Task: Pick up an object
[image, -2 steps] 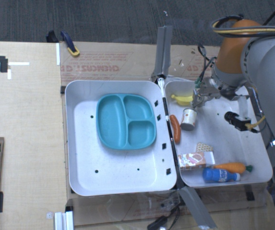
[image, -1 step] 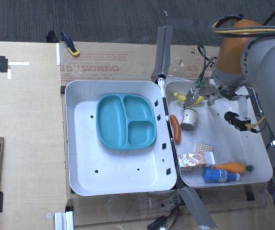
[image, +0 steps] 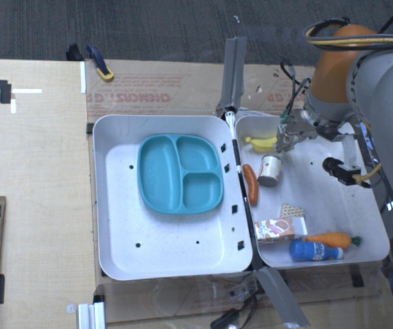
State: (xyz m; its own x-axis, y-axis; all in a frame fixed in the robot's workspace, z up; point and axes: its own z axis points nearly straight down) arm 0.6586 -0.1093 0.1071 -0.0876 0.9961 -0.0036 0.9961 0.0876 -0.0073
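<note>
Two white bins on the worktop (image: 38,184). Right bin (image: 361,214), near edge: blue bottle (image: 314,251), carrot (image: 330,239), snack packet (image: 277,229). Mid: sausage (image: 252,183) by the divider, small can (image: 269,171). Far corner: banana (image: 261,142), gripper (image: 283,141) just beside it above the can; finger state cannot be told. Left bin (image: 114,204): teal divided plate (image: 180,173).

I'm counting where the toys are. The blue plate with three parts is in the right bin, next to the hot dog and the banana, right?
Not quite. The camera view shows the blue plate alone in the left bin. The hot dog and the banana are in the right bin, where the hand is too.
</note>
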